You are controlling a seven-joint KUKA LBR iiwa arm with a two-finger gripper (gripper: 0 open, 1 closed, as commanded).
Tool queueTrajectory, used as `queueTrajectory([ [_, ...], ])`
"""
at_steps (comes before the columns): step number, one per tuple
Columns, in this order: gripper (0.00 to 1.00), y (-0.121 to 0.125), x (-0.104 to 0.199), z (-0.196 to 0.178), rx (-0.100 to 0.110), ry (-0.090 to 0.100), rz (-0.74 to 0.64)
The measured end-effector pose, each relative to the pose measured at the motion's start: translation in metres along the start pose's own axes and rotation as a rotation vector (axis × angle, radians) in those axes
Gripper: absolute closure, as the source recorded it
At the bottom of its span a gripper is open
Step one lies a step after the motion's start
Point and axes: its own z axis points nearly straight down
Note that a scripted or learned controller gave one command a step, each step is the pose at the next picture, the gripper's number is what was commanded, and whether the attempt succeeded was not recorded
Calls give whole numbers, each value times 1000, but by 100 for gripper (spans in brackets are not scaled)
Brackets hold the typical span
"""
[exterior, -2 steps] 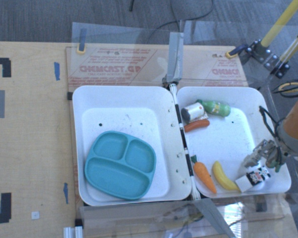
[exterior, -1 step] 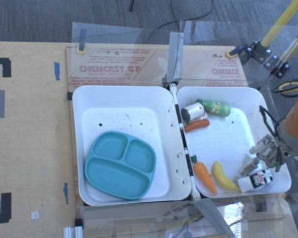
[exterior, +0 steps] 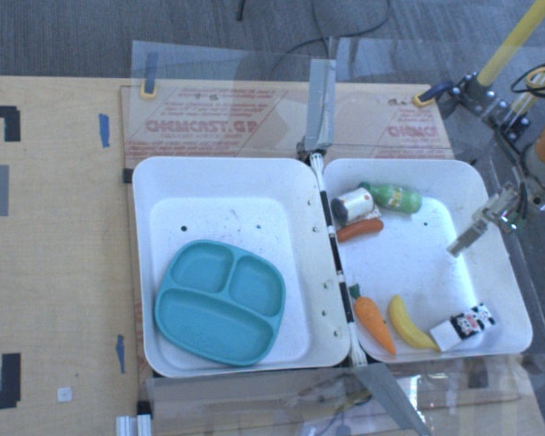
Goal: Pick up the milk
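Note:
The milk (exterior: 463, 325) is a small white carton with black cow patches. It lies on its side in the near right corner of the right bin (exterior: 490, 271), just right of a yellow banana (exterior: 409, 325). My gripper (exterior: 481, 225) hangs over the right edge of that bin, well behind the milk and apart from it. Nothing shows in its grasp.
In the right bin a silver can (exterior: 352, 206), a green bottle (exterior: 395, 198) and a reddish sausage (exterior: 360, 230) lie at the back left, and an orange carrot (exterior: 375, 323) sits beside the banana. A teal divided plate (exterior: 221, 302) rests in the left bin (exterior: 163, 198).

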Motion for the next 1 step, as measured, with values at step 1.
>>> queueTrajectory([
  [1,0,0,0,0,0,0,0],
])
